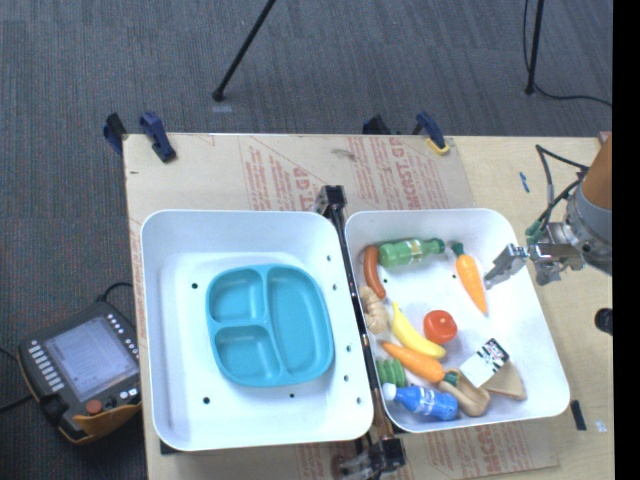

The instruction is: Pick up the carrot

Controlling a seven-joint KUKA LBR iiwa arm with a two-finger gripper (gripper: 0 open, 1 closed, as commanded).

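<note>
Camera view: carrot (471, 281) in right bin (548, 340), just left of hand (512, 262); finger spread unclear.

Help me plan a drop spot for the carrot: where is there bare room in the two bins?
Left bin: bare white floor rings the blue divided plate, widest along its far side. Right bin: bare strip on its right, between the carrot and the wall. Its left and near side are crowded with toy food.

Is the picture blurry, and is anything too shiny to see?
Camera view: mostly sharp and evenly lit; the carrot is clear, the white bin is bright with soft shadows inside, and the gripper at the right looks a little blurred.
</note>
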